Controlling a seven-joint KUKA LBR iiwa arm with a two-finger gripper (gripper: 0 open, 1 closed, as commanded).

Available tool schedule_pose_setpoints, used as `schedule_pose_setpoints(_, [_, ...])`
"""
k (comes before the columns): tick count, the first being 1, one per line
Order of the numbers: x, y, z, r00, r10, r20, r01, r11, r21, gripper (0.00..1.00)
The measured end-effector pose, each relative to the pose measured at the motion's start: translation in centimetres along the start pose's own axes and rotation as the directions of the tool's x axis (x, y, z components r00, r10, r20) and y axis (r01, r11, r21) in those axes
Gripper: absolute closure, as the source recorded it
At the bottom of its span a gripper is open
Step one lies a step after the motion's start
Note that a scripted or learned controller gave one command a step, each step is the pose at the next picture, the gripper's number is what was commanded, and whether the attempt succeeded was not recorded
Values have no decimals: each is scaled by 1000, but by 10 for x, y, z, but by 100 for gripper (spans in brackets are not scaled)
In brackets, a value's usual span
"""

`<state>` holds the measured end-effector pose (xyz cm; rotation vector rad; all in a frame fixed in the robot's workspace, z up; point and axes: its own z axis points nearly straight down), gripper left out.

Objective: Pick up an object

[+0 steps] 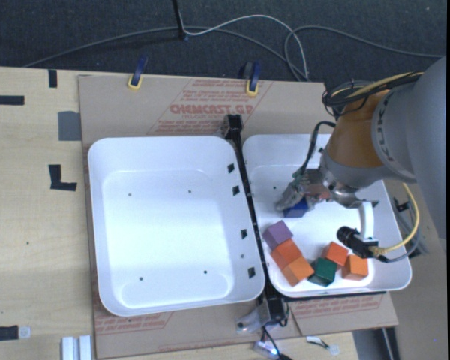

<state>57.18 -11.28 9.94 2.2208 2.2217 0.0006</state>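
Note:
My gripper is low inside the right bin, near its left-centre. A small blue block lies right under its tip, partly hidden by it, and I cannot tell whether the two touch. In front of it a purple block leans against two orange blocks. Further right lie a green block, a red-orange block and another orange block.
The left bin stands beside the right one, and a black divider with clips runs between them. The grey arm with its orange band and its cables hang over the right bin's back right part. Both bins rest on a cardboard sheet.

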Motion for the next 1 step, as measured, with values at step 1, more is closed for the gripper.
schedule_pose_setpoints(1, [49,94,-94,1000,-5,0,5,1000,-9,100])
